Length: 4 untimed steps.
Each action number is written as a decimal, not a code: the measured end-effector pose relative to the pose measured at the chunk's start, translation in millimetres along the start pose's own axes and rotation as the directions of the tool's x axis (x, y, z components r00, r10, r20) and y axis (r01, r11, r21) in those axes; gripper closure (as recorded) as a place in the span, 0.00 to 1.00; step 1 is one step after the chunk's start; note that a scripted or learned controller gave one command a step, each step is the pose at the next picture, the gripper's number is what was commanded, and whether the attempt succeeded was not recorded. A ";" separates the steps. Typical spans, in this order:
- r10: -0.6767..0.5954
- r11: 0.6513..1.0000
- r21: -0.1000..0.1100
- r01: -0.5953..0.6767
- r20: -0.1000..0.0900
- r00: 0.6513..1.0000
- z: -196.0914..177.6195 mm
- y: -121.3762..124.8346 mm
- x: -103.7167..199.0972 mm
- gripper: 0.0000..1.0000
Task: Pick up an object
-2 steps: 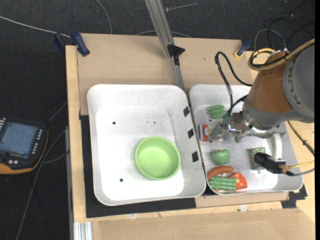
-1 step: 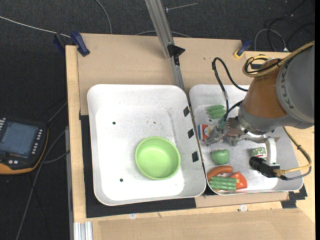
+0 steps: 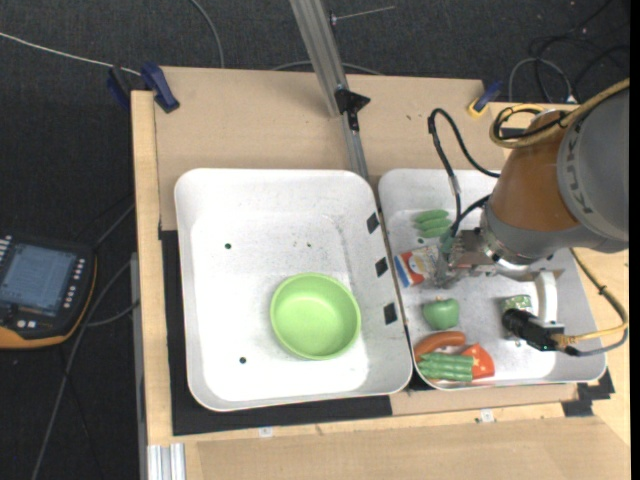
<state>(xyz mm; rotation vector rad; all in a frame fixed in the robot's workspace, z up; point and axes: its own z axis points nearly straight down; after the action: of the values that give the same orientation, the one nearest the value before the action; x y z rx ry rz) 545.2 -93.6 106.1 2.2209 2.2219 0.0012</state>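
The arm reaches in from 3 o'clock and hangs its gripper low over the right bin, near that bin's left wall; whether it is spread, pressed together or pinching anything I cannot tell, since the wrist hides the tips from this slant.

The nearest candidates: a red-and-white packet just beside the gripper at its 9 o'clock; a green apple close by at 6 o'clock; a green pod at 12 o'clock, close under the cable. Further toward 6 o'clock, against the bin's near rim, lie a sausage, a green ridged piece and an orange piece, all touching or nearly so. A small green-white item sits at 4 o'clock; the left bin holds a green bowl, well apart at 8 o'clock.

To do the step well, I judge the arm should settle on one thing standing free of its neighbours; the apple looks best, being alone with bare floor around it. Centre over it, come straight down, close across its widest part; being round it may squirt out if caught off-centre. The packet lies flat and near the wall, so it is likely harder to get under; the near-rim cluster risks grabbing two things or nudging them.
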 end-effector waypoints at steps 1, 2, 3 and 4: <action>0.001 1.000 -0.004 -0.001 0.001 1.000 -57.6 5.4 -7.7 1.00; 0.000 1.000 -0.005 0.000 0.001 1.000 -113.1 16.2 -6.3 1.00; 0.000 1.000 -0.004 0.000 0.001 1.000 -165.5 16.8 -6.3 1.00; -0.002 1.000 0.000 0.002 0.000 1.000 -156.9 42.7 32.8 1.00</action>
<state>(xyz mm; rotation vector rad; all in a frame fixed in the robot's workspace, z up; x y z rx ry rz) 587.8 -60.8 263.0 2.2180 2.2244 0.0008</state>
